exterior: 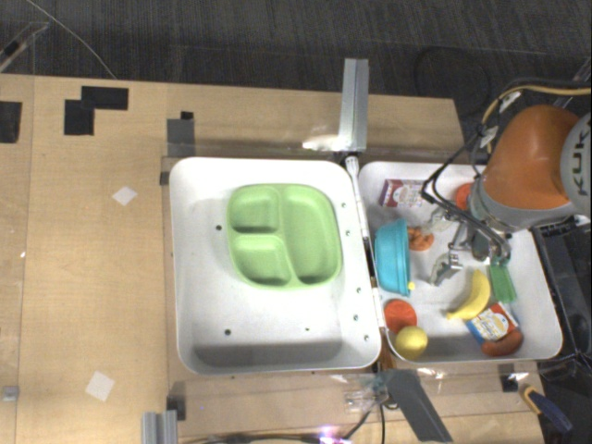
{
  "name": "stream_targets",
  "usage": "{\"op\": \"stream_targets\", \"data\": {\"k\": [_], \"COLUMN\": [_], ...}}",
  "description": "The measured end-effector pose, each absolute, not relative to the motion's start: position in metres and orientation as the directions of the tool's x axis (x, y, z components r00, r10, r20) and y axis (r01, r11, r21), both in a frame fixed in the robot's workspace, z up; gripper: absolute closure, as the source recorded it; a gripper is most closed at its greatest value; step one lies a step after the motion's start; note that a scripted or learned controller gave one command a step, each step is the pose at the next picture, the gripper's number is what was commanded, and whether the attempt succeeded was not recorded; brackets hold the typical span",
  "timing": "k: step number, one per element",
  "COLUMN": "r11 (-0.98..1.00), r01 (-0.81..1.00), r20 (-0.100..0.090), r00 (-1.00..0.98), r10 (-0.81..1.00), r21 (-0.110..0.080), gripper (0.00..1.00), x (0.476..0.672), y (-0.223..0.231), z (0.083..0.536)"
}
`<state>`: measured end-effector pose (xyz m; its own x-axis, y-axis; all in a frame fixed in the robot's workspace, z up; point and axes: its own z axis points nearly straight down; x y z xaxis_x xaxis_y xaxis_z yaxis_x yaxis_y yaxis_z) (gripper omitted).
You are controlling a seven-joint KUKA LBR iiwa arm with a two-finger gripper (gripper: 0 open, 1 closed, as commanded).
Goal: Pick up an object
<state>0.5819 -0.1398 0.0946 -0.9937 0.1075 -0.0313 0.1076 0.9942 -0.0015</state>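
Note:
The right bin (546, 289) holds several objects. A blue bowl (391, 255) leans on edge against its left wall. A banana (472, 296) lies in the middle, with a green item (501, 281) beside it. A red tomato (400, 314) and a yellow lemon (411, 341) sit at the front left. A colourful packet (493, 326) rests at the front right, and a maroon and white packet (400, 194) lies at the back. My gripper (450, 266) hangs low over the bin's middle, just left of the banana's top end and right of the bowl.
The left bin (199, 322) bears a green divided plate (282, 234). A small orange item (421, 239) lies behind the bowl. The arm's orange band (525, 160) and cables cover the right bin's back right corner. A metal post (354, 104) stands behind the bins.

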Motion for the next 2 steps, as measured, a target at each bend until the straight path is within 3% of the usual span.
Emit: {"op": "stream_targets", "data": {"k": [1,2], "r11": [0.972,0.899], "r01": [0.236,0.437], "r20": [-0.036,-0.027], "r00": [-0.971,-0.899], "r10": [0.235,0.437], "r21": [0.001,0.002], "gripper": [0.0,0.0], "x": [0.545,0.551], "y": [-0.102,-0.089], "z": [0.095,0.094]}}
